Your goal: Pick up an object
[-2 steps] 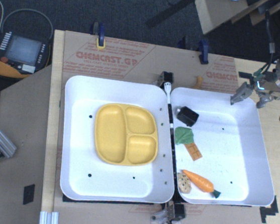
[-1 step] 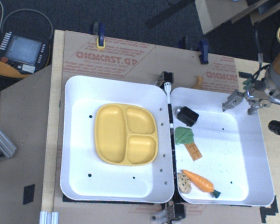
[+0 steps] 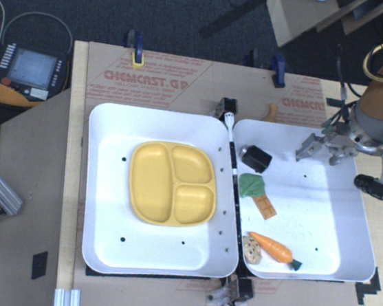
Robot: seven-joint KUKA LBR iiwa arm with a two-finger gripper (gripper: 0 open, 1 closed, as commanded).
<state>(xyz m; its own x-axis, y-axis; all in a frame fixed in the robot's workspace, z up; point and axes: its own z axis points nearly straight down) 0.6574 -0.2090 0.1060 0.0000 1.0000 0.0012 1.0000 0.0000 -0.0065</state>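
In the right bin [image 3: 335, 222] lie several small objects. A black block [image 3: 255, 158] rests near the far left corner. Just in front of it is a green leafy piece [image 3: 251, 185] with a brown wafer [image 3: 265, 207] touching it. An orange toy carrot [image 3: 272, 247] and a speckled cookie [image 3: 251, 250] lie at the near left corner. My gripper [image 3: 320, 151] hangs over the far right part of this bin, to the right of the black block. Its fingers are spread open with nothing between them.
The left bin [image 3: 103, 193] holds a yellow divided plate [image 3: 172, 182] in its middle. A black divider strip [image 3: 233, 182] runs between the bins. A pendant with a screen [image 3: 28, 70] lies off the bench at far left. The bench's cardboard [image 3: 152, 75] borders the bins.
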